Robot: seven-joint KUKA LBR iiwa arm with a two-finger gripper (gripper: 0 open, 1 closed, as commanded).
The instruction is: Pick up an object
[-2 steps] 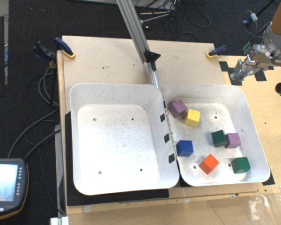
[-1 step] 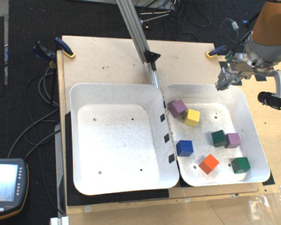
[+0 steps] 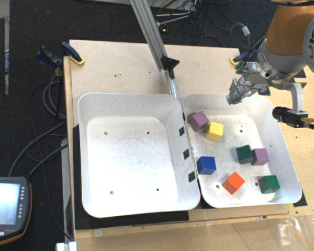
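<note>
You see two-finger gripper (image 3: 235, 97) hovering over right white bin's (image 3: 282, 140) far rim, jaw state unclear; yellow cube (image 3: 215, 130) nearest, likely target.

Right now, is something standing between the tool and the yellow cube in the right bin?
Nothing visible does. The tool hangs over the far rim of the right white bin; the yellow cube lies below it, touching only a purple cube on its far left side.

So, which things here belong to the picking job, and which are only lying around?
Belong to the job:
- end effector
- purple cube
- yellow cube
- blue cube
- orange cube
- right bin

Only lying around:
- left bin
- blue clamp
- handheld controller
</note>
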